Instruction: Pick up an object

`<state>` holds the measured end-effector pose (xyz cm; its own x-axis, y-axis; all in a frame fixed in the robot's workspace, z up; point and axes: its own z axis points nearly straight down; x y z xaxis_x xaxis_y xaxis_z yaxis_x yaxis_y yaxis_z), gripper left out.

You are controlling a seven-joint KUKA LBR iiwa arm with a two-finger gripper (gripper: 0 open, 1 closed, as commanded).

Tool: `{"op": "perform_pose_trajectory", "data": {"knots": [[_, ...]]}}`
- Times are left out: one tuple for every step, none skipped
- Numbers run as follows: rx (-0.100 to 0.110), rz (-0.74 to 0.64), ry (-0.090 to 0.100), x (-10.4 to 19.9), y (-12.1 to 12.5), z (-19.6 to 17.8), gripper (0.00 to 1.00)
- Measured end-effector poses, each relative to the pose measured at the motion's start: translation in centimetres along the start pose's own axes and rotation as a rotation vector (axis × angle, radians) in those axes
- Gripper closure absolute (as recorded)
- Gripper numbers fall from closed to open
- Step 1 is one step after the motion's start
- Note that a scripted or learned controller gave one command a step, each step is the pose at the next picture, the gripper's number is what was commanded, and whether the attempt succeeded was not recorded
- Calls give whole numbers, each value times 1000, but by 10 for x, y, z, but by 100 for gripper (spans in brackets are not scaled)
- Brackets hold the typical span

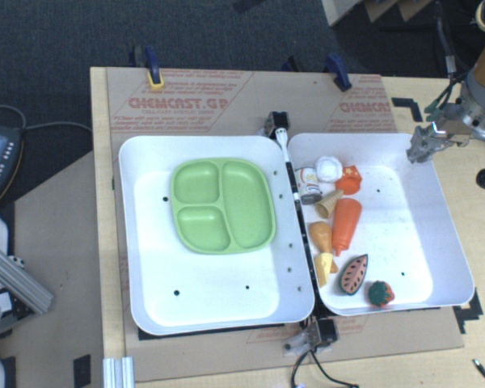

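In the left bin point(145, 297) we see a green divided plate point(224, 205); in the right bin point(436, 249) the toys huddle along its left wall, the carrot point(345, 223) among them. Our claw point(421, 145) hangs over the far right rim, well apart from them, so a straight descent would likely strike rim or bare floor. Whether it is parted or carrying anything is too small to tell.

A small grey metal end effector point(421, 145) with dark, angular parts. Behind it, toward three o'clock, sits a pale silver-grey rounded wrist housing point(478, 107). Thin dark cables point(444, 95) run alongside.
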<state>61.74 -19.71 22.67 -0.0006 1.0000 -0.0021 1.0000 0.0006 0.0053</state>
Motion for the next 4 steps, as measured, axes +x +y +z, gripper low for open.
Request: {"op": "perform_pose_trajectory", "data": {"knots": [[7, -5, 4, 63, -6, 2, 100], [8, -5, 5, 116, -12, 11, 100], [7, -5, 5, 172, -13, 12, 100], [9, -4, 4, 225, -26, 15, 100]]}}
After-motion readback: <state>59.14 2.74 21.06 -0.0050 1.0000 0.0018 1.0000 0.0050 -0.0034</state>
